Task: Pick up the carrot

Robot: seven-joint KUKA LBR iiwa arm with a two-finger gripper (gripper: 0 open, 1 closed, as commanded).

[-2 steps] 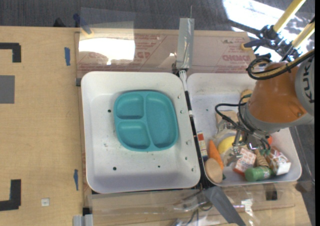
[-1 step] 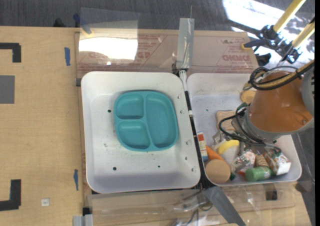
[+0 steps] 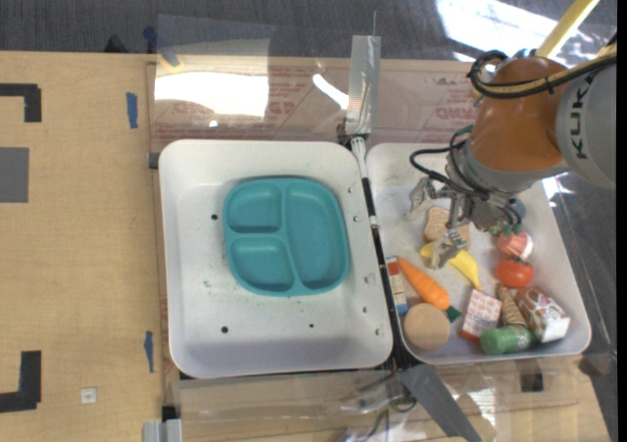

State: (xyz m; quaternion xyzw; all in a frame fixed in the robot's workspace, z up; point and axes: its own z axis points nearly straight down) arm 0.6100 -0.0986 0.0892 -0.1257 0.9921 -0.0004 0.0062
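The carrot (image 3: pixel 423 282) is orange with a green stub at its lower right end. It lies slanted near the left wall of the right bin (image 3: pixel 573 298). My gripper (image 3: pixel 437 225) hangs over the same bin, just above the carrot's upper end and apart from it. Its two metal fingers (image 3: pixel 420 197) are spread open, one at the upper left and one at the lower right. A tan block (image 3: pixel 436 222) lies on the bin floor in the gap between them. Nothing is held.
Around the carrot lie a yellow banana (image 3: pixel 466 267), a tan ball (image 3: pixel 426 326), a small carton (image 3: pixel 481 313), a red tomato (image 3: pixel 515 273) and a green cylinder (image 3: pixel 505 339). The left bin (image 3: pixel 186 264) holds a teal divided plate (image 3: pixel 287 234).
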